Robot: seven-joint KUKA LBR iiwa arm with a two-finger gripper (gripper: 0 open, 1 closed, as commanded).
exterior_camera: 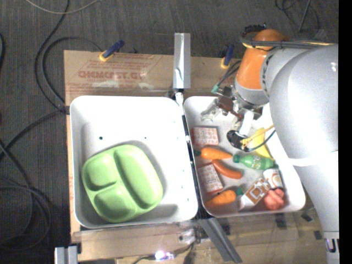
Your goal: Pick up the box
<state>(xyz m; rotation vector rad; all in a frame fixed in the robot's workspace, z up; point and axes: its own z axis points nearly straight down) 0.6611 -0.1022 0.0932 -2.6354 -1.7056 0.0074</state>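
Right white bin [300, 199], box [257, 191] lying diagonally, tool [231, 110] above, grip state unclear

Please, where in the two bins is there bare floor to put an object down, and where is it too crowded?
Left bin: bare floor along its far side and right side, bordering the green divided plate near the front-left. Right bin: crowded with carrots, boxes and a bottle; a small bare patch in its far-left corner beside the end effector.
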